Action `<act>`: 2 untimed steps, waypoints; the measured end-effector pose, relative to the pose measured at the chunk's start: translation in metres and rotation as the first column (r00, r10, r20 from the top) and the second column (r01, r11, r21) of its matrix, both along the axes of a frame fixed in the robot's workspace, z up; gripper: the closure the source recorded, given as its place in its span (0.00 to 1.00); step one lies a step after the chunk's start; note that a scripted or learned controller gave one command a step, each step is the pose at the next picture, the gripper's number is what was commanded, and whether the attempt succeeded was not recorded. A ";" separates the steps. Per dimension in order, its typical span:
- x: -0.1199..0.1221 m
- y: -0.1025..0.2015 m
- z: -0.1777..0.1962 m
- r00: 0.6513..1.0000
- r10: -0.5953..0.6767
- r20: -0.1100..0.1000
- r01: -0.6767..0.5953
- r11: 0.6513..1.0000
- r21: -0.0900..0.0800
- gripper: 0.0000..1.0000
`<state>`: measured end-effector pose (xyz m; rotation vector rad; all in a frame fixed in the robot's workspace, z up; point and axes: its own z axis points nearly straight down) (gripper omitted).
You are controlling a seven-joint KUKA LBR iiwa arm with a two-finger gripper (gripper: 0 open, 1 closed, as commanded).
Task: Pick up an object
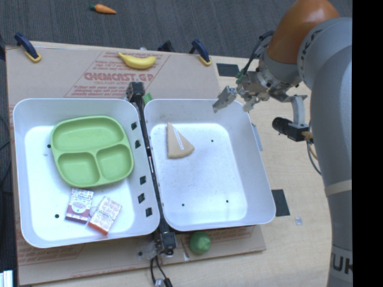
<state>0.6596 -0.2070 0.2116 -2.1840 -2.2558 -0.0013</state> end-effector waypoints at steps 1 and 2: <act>0.000 0.000 0.000 1.000 0.000 0.000 0.000 1.000 0.000 0.00; 0.000 0.000 0.000 1.000 0.000 0.000 0.000 1.000 0.000 0.00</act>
